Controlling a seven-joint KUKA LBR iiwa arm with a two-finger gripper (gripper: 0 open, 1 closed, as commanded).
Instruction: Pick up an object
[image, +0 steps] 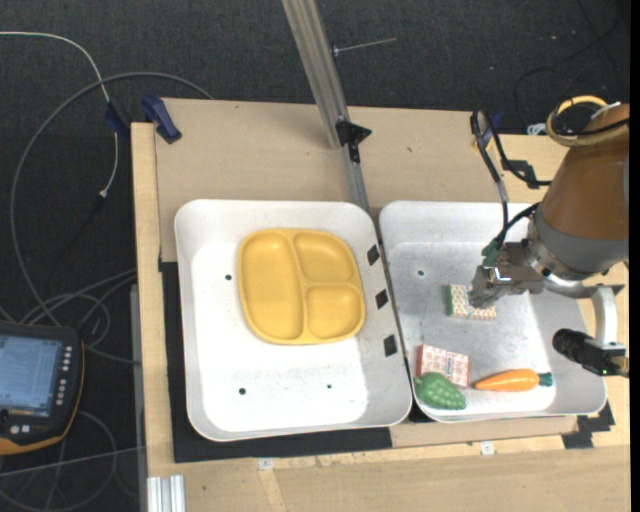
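Your left bin (205, 400) carries a yellow divided plate (300, 284). In the right bin (430, 225), the gripper (487, 287) sits over a speckled packet (462, 302). Nearer the front edge lie a carrot (508, 379), red packet (443, 363) and green toy (440, 392).

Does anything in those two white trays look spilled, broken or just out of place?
Nothing stands out. The yellow divided plastic plate lies flat in the left white bin; the orange toy carrot, green toy vegetable and red-and-white packet rest intact in the right white bin.
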